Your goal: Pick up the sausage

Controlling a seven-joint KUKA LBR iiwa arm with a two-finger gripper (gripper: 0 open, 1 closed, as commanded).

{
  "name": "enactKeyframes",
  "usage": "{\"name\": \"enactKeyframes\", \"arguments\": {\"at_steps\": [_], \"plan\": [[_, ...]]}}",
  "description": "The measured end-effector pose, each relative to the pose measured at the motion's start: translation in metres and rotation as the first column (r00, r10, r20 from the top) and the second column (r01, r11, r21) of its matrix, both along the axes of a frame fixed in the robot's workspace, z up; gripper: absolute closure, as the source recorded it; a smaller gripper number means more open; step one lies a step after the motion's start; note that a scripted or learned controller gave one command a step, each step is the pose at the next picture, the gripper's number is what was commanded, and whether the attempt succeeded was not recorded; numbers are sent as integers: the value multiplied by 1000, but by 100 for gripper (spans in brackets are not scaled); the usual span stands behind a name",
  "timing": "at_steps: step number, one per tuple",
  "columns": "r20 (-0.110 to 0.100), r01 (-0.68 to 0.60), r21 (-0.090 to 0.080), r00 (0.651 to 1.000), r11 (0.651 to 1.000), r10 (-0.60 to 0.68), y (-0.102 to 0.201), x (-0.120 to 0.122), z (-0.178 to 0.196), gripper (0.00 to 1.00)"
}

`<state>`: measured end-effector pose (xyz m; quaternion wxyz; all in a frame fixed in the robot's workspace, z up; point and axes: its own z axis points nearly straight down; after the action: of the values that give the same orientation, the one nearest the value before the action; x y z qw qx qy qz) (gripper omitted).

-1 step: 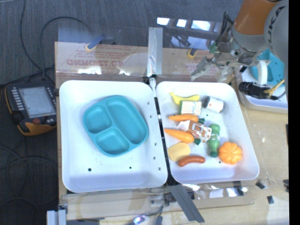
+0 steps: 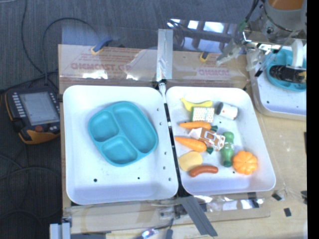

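Camera view: sausage (image 2: 203, 171) lies in right bin (image 2: 259, 133), long axis left-right, just below yellow potato (image 2: 190, 160); tool (image 2: 249, 44) hangs beyond bin's far rim, finger opening cannot be told.

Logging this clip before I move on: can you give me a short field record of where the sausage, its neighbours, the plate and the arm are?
sausage: near front edge of right bin, lying flat, free
neighbours: potato just behind it, pumpkin to its right
left bin: holds blue plate
arm: at top right, beyond the bins
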<state>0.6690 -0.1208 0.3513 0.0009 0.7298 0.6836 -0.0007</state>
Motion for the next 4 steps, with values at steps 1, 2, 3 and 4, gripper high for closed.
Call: {"name": "enactKeyframes", "arguments": {"at_steps": [1,2,3,4], "plan": [[0,-67,2,998,998,67,65,-114,54,0],[0,126,1,992,992,-126,99,-162,82,0],[-5,542,-1,840,840,-542,114,-135,-86,0],[-8,542,-4,840,840,-542,115,-135,-79,100]]}}
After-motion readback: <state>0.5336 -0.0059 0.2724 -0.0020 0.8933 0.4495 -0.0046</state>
